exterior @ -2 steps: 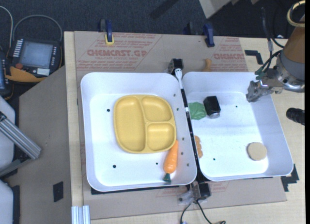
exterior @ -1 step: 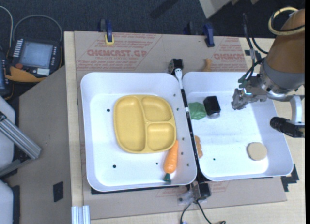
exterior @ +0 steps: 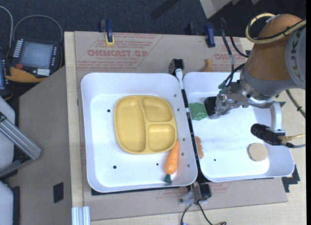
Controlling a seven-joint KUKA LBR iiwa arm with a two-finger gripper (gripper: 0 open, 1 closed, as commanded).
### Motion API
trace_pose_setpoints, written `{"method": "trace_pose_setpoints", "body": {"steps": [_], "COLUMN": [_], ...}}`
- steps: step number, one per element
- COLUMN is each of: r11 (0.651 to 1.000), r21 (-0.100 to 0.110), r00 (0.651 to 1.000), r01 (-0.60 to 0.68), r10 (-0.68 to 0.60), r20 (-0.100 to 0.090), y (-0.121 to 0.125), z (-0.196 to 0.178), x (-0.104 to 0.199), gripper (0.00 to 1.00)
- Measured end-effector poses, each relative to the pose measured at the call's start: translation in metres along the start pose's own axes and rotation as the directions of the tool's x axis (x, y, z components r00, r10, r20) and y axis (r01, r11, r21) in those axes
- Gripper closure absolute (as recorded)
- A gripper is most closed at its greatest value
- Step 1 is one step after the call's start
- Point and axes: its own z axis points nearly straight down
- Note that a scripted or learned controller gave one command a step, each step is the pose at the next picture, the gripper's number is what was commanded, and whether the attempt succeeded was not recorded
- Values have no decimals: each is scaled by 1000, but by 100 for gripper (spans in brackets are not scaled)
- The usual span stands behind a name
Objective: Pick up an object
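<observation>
green object (exterior: pixel 198 111) lies just beside the gripper (exterior: pixel 217 108); finger state unclear.

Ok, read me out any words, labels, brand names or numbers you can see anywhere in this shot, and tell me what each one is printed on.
"CHEMCAST GP" in faded red, printed on the brown board above the left bin; the last letters are faint.
A similar red print on the board above the right bin, partly hidden by the arm: unreadable.
The handheld screen unit at far left: screen content too small and blurred to read.

smooth plastic on brown board
bins (exterior: pixel 97 136) glossy white plastic; plate (exterior: pixel 144 123) matt yellow plastic; board (exterior: pixel 146 49) matt, paper-faced; carrot (exterior: pixel 172 158) smooth orange.
</observation>
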Motion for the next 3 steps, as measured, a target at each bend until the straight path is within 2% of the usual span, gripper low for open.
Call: {"method": "trace_pose_setpoints", "body": {"steps": [2, 3], "r11": [1000, 1000], "r21": [-3, 0], "r00": [1000, 1000], "r01": [0, -1], "r10": [0, 1], "r20": [1, 1], "y": [-13, -23], "z": [-16, -10], "x": [92, 142], "gripper": [100, 100]}}
